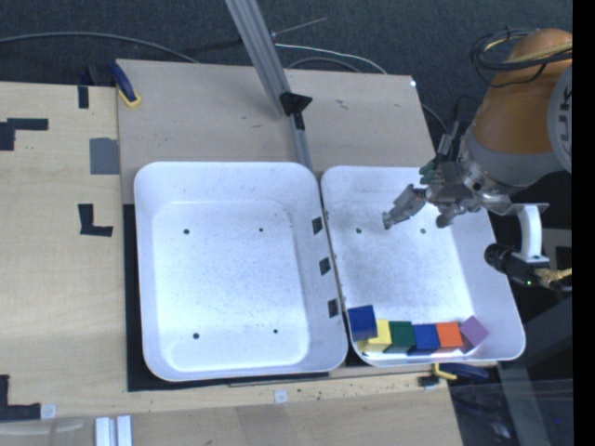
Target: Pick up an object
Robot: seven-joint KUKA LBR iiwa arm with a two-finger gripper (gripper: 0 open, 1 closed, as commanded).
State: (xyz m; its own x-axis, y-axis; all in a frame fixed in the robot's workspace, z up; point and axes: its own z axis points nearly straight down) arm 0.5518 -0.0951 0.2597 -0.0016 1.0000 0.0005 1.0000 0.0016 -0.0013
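**Arm over the right bin, blocks lined up along its near wall**

The grey arm (521, 124) with its orange band reached in from the right, and its hand (423, 214) hung above the upper half of the right bin (372, 184). One finger (402, 207) pointed down and to the left toward the bin floor; a second, shorter finger showed just to its right. Nothing lay between them, but whether they were spread or closed could not be told from this angle.

The objects sat well apart from the hand, gathered in a row against the near wall of the right bin. At the left end a blue block (362, 321) rested partly on top of a yellow block (376, 340). Just beside these came a green block (401, 334), then a second blue block (426, 337), then an orange block (449, 334), each touching its neighbour. A purple block (473, 330) closed the row at the right corner, turned at an angle to the others.

The left bin (223, 268) stood touching the right one along their shared edge, both resting on the pale bench (204, 110). A metal rail (256, 35) slanted across the bench from the top of the view down to the gap between the bins.
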